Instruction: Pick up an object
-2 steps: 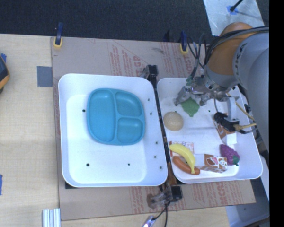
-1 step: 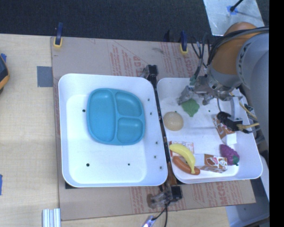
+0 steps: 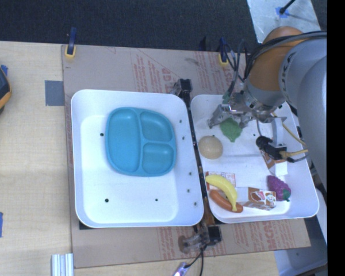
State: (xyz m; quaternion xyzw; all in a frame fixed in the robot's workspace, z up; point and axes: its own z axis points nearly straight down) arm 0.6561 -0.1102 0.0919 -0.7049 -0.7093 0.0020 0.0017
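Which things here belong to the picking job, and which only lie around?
Job: gripper, green object, round beige object, banana, purple grapes, right bin.

Lying about: blue divided plate, left bin.

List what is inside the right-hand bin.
The right bin holds a green piece below the gripper, a beige ball, a banana on a hot dog, a purple toy and small packets. The arm covers its far corner.

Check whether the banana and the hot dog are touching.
Touching. The camera view shows the banana lying across the hot dog in the right bin, with no gap between them.
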